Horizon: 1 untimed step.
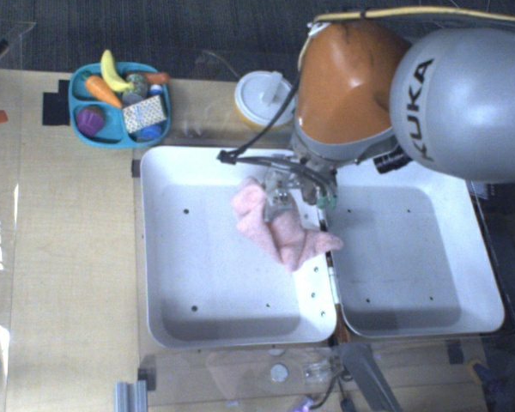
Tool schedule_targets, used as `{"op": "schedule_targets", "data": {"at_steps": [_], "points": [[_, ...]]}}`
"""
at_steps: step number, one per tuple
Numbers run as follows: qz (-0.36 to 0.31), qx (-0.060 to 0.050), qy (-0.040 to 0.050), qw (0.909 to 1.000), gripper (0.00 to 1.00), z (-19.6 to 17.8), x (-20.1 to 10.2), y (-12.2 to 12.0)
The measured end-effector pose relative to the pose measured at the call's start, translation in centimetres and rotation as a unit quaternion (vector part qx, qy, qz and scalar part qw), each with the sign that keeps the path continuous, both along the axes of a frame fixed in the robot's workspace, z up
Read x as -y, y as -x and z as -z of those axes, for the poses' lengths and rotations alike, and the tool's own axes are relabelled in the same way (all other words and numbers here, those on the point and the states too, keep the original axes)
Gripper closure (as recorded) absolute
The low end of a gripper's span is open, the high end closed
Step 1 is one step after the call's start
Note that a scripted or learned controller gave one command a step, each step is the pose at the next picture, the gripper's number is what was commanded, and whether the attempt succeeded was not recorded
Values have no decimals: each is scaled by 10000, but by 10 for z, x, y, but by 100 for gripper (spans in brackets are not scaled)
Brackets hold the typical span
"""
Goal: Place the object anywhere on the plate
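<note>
In the left bin, right side: a crumpled pink cloth [275,226] lies on the white floor, bunched up against the wall shared with the other bin, one corner trailing onto that divider.
Cloth shape: lumpy and folded, wider at the upper left, tapering toward the lower right.
Gripper: the metal two-finger gripper [285,202] is right down on top of the cloth, its tip buried in the folds — whether the fingers are spread or closed I cannot tell, and no fabric is clearly seen pinched between them.
Arm: the grey KUKA arm with its glossy orange band [352,75] sweeps in from the right, looming over the top of both bins.
Left shallow white bin [197,299]: bare floor with a few small dark dots spreads to the left of and below the cloth.
Right shallow white bin [421,290]: sits just beside the left one, walls touching.
Plate: a blue sectioned plate [81,131] sits well apart at the upper left on the pale wooden tabletop [60,273], loaded with toy food, a yellow banana [112,71] and an orange carrot [101,90] among it.
Behind the bins: a white lidded cup [259,97] stands near the left bin's far edge.
</note>
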State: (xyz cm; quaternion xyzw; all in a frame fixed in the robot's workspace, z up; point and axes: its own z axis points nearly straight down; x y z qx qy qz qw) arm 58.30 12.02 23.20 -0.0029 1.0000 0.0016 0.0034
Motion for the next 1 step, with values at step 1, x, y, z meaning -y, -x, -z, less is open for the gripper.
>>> {"op": "schedule_targets", "data": {"at_steps": [1], "points": [[0, 5, -2, 10000, 0, -1, 0, 0]]}}
